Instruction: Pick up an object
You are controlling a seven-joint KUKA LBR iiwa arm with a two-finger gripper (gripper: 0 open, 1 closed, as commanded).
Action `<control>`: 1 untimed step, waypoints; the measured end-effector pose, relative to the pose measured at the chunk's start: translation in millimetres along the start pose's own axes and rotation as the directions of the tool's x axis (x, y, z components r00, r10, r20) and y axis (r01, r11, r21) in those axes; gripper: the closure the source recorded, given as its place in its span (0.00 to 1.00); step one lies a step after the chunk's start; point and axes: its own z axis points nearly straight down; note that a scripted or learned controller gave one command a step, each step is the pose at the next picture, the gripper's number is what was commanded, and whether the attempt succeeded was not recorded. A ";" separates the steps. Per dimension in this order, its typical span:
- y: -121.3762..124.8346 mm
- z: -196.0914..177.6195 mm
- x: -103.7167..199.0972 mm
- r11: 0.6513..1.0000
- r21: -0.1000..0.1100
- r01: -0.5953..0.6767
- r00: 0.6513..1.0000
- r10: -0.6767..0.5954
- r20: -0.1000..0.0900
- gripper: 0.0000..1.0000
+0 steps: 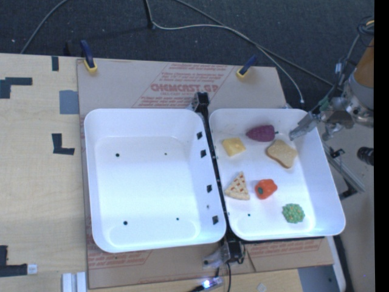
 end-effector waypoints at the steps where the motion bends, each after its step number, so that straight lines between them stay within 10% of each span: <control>1: 34.3 96.1 66.5 1.000 0.008 0.006 1.000 -0.006 -0.005 0.00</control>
